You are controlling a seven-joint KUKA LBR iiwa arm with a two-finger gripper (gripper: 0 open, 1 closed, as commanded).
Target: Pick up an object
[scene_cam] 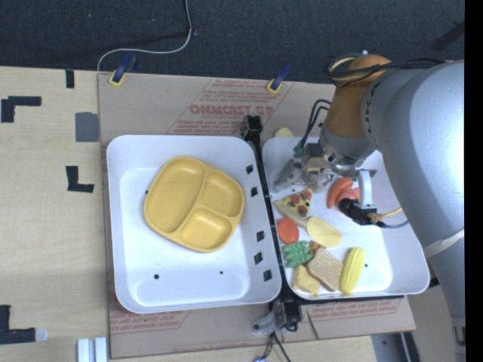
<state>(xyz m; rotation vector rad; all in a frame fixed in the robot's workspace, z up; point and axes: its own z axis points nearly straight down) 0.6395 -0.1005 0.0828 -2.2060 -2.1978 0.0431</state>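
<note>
- Toy food pieces lie heaped in the right bin (404, 266), your landmark: a pizza slice (296, 203) near its middle, a pale yellow piece (324, 231) just beside that, a corn cob (352, 269) and a toast slice (326, 268) at the near edge, a green piece (296, 253) and an orange-red piece (287, 229) along the left wall.
- You have the gripper (302, 173) low over the far-left part of that bin, just above the pizza slice; you cannot tell how its fingers stand or whether they have hold of anything.
- A red piece (340, 192) lies just right of the gripper, beside a black cable fitting.
- Left of the right bin, touching it, is the left bin (124, 225), bearing a yellow divided plate (193, 203).
- Behind both bins the cardboard sheet (219, 108) carries red print; you can make out something like "CHICAGO", the rest blurred.
- Two clips, yellow (118, 75) and blue (278, 77), pinch the sheet's far edge.
</note>
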